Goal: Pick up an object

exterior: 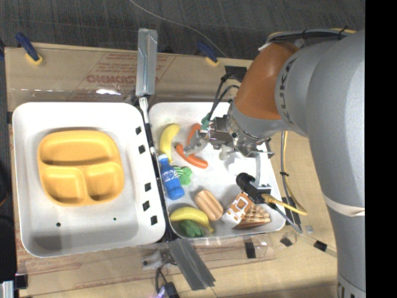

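Observation:
My gripper (201, 138) hangs low over the back of the right bin (214, 112), reaching in from the right. Just under and to its left lie an orange carrot (191, 159) and a second orange-red piece (194, 131). A yellow banana (167, 138) curves along the bin's left wall beside them. I see nothing clearly between the gripper's tips; the wrist hides much of them.
Further forward in the right bin are a blue bottle (169, 179), a green toy (185, 176), a hot dog (208, 204), a second banana (189, 215), a small orange-and-white carton (236, 208) and a waffle (255, 216). The left bin (25, 166) holds a yellow divided tray (80, 165).

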`<action>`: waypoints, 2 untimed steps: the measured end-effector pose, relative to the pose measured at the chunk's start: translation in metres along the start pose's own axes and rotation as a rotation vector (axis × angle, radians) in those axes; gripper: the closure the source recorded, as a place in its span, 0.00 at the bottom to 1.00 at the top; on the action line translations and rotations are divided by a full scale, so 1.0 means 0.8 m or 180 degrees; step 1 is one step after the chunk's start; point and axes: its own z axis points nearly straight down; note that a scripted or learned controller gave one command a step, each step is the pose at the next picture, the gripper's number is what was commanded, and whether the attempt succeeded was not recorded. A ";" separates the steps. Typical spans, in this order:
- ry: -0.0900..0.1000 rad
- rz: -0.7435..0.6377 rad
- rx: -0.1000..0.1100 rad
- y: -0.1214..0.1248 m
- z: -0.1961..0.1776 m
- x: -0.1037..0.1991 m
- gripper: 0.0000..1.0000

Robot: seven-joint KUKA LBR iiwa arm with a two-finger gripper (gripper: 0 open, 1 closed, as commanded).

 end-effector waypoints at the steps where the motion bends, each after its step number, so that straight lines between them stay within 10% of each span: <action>1: 0.0003 -0.0657 0.0040 -0.008 0.068 -0.001 0.00; 2: 0.0004 -0.0912 0.0009 -0.017 -0.049 0.101 0.00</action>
